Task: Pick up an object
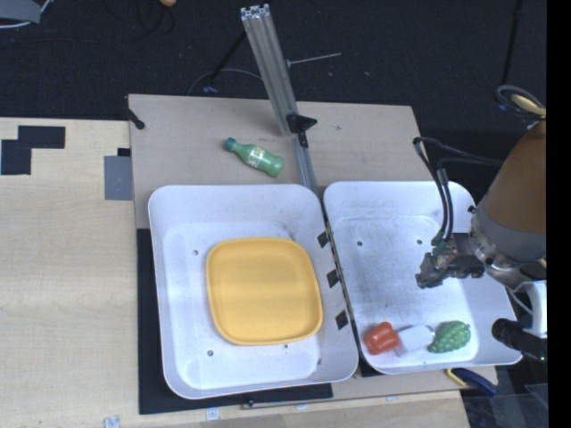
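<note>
**A:** Biggest things first: two shallow white plastic bins side by side on the bench. The left bin (169, 239) carries a large rounded-square yellow plate (264, 290), lying flat in the middle. The right bin (384, 230) is where the business is.

**B:** And the grey arm with the orange band (522, 190) reaches in from the right, wrist bent down over that right bin.

**A:** Correct. The dark two-finger gripper (431, 275) hangs over bare white floor, about midway down the bin. The candidates sit along the near wall: a knobbly green bunch-shaped toy (449, 336), a small pale white block (413, 338) next to it, and a small red pepper-shaped toy (382, 337) at the left end of the row.

**B:** So what makes a good pick from here?

**A:** My read: it needs to travel toward the near wall and settle squarely over one piece before descending. The three lie close together, the white block seemingly touching its neighbours, so a sloppy drop could nudge two at once. The red one, with open floor on its left, looks the cleanest target. The green one sits near the bin's corner, so there is less room for a finger.

**B:** And the gripper itself, open or closed?

**A:** Can't call it. From this angle it's a dark clump. I see nothing held in it, and it looks apart from all three toys.

**B:** Smallest detail?

**A:** A little green plastic bottle (255, 156) lying on its side on the board beyond the bins.
</note>
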Controlling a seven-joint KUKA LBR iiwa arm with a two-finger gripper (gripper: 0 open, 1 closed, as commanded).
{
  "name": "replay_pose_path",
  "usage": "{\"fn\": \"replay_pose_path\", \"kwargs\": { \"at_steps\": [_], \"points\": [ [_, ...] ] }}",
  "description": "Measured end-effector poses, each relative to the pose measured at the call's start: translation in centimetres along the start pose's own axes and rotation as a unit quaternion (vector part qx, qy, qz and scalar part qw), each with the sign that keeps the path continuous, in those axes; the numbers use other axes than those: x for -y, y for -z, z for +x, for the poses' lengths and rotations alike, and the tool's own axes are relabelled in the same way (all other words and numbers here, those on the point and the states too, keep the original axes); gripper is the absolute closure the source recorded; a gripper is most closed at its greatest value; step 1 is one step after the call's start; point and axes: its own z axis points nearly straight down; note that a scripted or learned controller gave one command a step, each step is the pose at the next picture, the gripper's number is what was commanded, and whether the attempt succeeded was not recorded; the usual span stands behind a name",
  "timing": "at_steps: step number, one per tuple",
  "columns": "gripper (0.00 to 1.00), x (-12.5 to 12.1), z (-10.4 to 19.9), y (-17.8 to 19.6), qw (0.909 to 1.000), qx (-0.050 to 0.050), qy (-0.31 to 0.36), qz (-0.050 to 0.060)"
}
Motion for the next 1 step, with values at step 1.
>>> {"fn": "replay_pose_path", "kwargs": {
  "at_steps": [1],
  "points": [
    [1.0,-1.02,6.04,-0.27,1.0,-0.001,0.002,0.001]
  ]
}}
